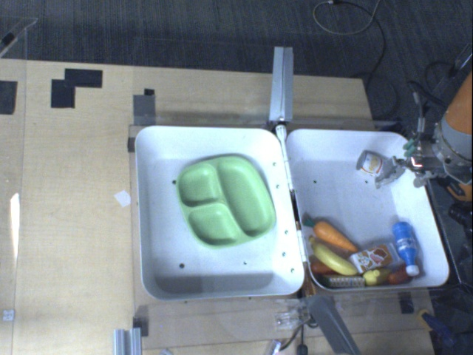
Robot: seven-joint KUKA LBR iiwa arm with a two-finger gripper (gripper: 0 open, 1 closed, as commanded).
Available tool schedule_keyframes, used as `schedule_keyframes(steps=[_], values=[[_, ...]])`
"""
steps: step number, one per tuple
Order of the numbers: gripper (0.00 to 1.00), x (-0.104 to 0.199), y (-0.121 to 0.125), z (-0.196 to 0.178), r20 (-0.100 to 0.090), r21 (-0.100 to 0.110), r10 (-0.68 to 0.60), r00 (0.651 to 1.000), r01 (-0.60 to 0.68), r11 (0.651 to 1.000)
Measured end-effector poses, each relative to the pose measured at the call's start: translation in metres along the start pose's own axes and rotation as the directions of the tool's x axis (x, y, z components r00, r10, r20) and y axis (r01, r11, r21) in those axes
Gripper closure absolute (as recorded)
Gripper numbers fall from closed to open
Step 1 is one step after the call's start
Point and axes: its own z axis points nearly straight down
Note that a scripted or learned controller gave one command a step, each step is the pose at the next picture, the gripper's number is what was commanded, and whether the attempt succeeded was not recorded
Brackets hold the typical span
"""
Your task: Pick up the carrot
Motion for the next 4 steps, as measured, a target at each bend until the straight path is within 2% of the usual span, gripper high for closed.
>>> schedule_keyframes(steps=[1,2,3,4], values=[[0.00,0.061,-0.016,0.039,0.000,-0.001,0.032,0.999,-0.032,0.999],[0.00,0.090,-0.078,0.102,0.006,-0.016,-0.089,0.996,0.089,0.996],[1.00,0.092,-0.076,0.090,0.003,-0.021,-0.092,0.996,0.092,0.996],[1.00,0.110,0.018,0.102,0.004,-0.014,-0.224,0.975,0.224,0.974]])
